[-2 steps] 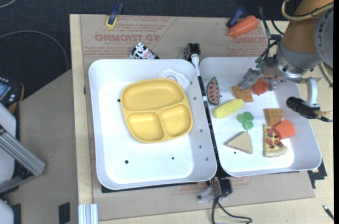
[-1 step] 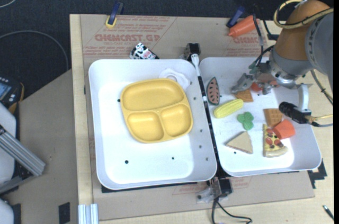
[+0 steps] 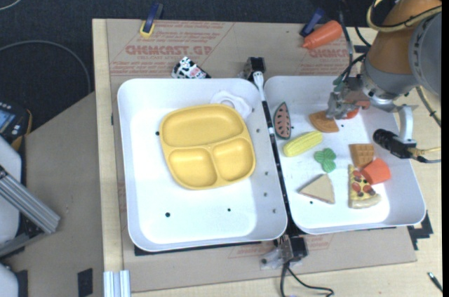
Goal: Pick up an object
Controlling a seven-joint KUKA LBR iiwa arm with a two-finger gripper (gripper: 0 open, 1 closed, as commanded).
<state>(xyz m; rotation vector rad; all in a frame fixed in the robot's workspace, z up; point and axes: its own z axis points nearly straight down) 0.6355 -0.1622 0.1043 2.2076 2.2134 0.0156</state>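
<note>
Cookie (image 3: 324, 122), the brown disc at the right bin's (image 3: 407, 208) far end, is sitting directly under the gripper (image 3: 340, 108), partly covered by it. Whether the fingers are gripping it is impossible to tell. Red lettering on the cardboard (image 3: 168, 48) is reading "CHEMCAST GP". Corn (image 3: 302, 143) is lying just beside.

two white bins (image 3: 140, 148), one yellow tray (image 3: 207, 145), eight toy foods (image 3: 302, 143)
</note>
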